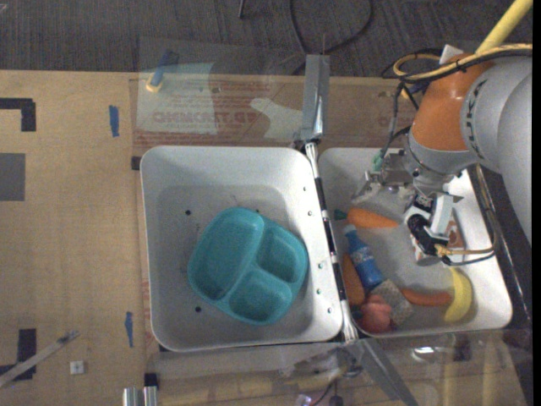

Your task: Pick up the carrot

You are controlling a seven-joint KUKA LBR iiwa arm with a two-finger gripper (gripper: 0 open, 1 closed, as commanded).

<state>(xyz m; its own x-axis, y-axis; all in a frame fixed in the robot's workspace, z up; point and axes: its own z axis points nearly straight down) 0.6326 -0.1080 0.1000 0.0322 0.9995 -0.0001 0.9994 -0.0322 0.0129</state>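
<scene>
An orange carrot [373, 219] lies in the right bin [493, 311], near its upper left, pointing left to right. My gripper [411, 200] hangs over the same bin, just above and to the right of the carrot's right end. Nothing shows in its grasp. The grey arm with its orange band [444, 112] comes in from the upper right and hides the bin's back right part.
Below the carrot lie a blue bottle [365, 261], an orange stick-like item [352, 281] along the left wall, a grey-brown block [391, 299], a pink item [376, 315], an orange-red sausage shape [428, 296] and a yellow banana [460, 297]. The left bin [169, 184] holds a teal divided plate [248, 265].
</scene>
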